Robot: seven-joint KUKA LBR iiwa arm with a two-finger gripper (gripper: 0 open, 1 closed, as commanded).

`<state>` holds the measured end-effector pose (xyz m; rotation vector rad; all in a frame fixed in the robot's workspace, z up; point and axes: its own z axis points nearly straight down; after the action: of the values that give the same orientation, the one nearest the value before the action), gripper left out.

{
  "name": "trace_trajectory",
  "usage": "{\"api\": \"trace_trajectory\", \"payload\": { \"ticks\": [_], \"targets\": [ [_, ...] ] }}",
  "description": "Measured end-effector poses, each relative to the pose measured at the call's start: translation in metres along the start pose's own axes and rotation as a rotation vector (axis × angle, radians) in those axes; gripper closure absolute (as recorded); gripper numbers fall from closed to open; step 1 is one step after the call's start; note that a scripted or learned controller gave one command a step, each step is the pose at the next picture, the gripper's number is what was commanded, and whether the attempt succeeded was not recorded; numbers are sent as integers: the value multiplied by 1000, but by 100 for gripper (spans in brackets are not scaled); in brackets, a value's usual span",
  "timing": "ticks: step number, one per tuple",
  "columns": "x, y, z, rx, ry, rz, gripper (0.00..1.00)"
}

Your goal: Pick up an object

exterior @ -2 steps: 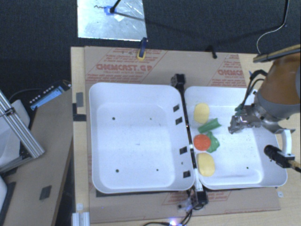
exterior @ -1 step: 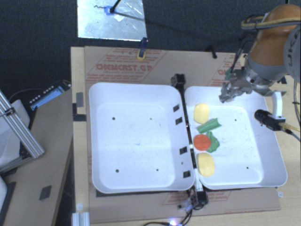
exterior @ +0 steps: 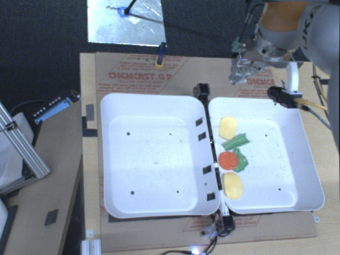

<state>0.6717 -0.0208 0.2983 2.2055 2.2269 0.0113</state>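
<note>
bins white | two pieces yellow | disc red | pieces green

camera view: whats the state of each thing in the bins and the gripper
upper yellow piece: lying loose in the right bin, near its left wall
green piece: lying below it, tilted
red round piece: lying against a second green piece
lower yellow piece: lying loose, nearest the front
left bin: sits beside the right bin
gripper: above the bench behind the right bin, nothing seen in it

Even overhead light, soft shadows, glare on foil sheet, slightly blurred.
</note>
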Motion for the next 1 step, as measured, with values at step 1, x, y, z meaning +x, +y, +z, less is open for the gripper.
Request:
{"api": "trace_trajectory", "payload": {
  "ticks": [1],
  "targets": [
    [50,-10,-111,-4,2,0,100]
  ]
}}
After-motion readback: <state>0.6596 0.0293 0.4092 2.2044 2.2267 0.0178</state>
